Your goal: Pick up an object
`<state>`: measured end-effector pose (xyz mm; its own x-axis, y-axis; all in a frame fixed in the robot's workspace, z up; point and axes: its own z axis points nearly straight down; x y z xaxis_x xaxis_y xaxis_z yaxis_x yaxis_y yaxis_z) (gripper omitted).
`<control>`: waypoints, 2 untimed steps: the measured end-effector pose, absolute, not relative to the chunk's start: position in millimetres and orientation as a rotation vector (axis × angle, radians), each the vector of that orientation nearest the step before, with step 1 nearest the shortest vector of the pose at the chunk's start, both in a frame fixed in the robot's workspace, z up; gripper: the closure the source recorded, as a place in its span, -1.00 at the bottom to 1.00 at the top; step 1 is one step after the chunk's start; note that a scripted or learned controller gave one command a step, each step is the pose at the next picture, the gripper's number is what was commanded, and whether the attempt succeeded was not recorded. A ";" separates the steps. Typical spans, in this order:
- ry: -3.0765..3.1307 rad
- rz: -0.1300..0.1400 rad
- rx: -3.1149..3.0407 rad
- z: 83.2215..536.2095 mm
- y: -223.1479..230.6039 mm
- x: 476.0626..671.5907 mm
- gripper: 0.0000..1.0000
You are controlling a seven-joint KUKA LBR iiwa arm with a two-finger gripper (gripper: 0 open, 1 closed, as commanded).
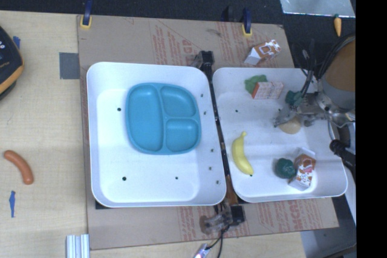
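Note:
My gripper (pixel 289 115) is low over the right bin (pixel 266 190), near its right side, with the arm's orange band (pixel 342 69) behind it. A small beige object (pixel 292 127) lies directly under the gripper, partly hidden by it. A yellow banana (pixel 242 154) lies at the bin's left. At the front right, a dark green round object (pixel 282 168) rests beside a small printed carton (pixel 304 171). A green item (pixel 256 81) and a small orange-and-white box (pixel 266 90) sit at the back of the bin.
The left bin (pixel 109 184) holds a blue divided plate (pixel 163 117). A small carton (pixel 263 52) lies outside the bins at the back. A sausage (pixel 19 166) and a black-and-yellow device (pixel 7 63) lie on the bench at far left.

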<state>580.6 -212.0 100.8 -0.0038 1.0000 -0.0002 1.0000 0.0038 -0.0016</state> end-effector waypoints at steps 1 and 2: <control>-2.224 0.000 -2.216 92.1 -184.4 628.1 -1.00; -2.225 0.002 -2.215 92.3 -211.7 656.4 -1.00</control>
